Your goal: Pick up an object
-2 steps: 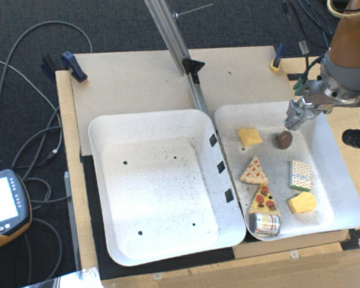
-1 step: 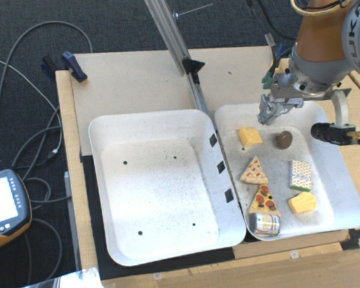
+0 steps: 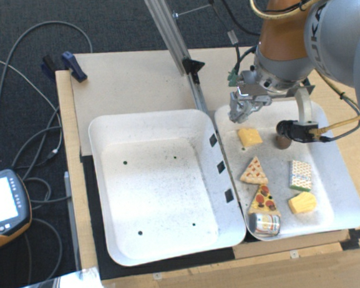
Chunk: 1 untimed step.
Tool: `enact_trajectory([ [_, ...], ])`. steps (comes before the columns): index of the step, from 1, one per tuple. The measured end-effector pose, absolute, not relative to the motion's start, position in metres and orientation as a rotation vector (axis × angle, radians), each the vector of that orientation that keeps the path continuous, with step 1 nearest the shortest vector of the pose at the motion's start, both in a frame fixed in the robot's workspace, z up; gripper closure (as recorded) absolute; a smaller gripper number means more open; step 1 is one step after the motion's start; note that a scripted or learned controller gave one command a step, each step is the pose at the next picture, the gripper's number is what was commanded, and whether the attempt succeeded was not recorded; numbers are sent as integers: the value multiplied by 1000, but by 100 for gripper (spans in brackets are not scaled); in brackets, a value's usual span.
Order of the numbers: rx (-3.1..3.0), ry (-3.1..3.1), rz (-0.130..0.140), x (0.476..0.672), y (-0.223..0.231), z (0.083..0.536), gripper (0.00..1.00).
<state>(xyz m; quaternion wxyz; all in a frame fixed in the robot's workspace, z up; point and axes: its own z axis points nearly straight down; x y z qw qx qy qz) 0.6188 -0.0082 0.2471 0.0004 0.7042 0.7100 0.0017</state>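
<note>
Yellow cheese block (image 3: 249, 136), just below end effector (image 3: 240, 112), apart

The gripper's (image 3: 240, 111) fingertips blur together, so their spacing is unreadable. Above it, the grey arm (image 3: 329, 27) runs off the top and right edges. Just right of the gripper, the arm's wrist hides the right bin's (image 3: 346, 182) far rim. Far left, a handheld pendant (image 3: 4, 206) is cropped.
</note>
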Motion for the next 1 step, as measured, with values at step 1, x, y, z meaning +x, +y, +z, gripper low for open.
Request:
enact_trajectory([
  [1, 2212, 2229, 7, 632, 47, 255, 100],
])
